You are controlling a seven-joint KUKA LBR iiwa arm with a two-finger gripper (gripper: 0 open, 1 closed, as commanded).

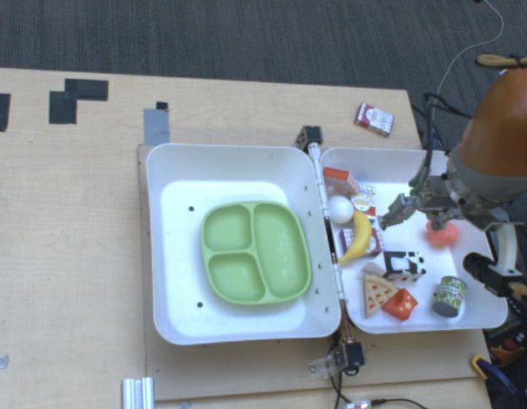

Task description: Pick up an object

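The right bin (378, 157) holds several small items: a yellow banana (358, 237), a white egg (340, 209), a pizza slice (376, 294), a red piece (402, 305), a black-and-white cow toy (404, 265), a small green can (449, 297) and a pink-red ball (442, 233). My gripper (398, 211) hangs over the middle of this bin, pointing left, just right of the banana and above the cow toy. The ball lies right behind it, under the wrist. Nothing is seen held in the gripper.
The left bin (161, 228) holds a green divided plate (254, 252). Red and white packets (344, 183) lie at the right bin's far left corner. A small red box (375, 119) rests on the bench behind the bins. Cables and clamps sit by the bench's front edge.
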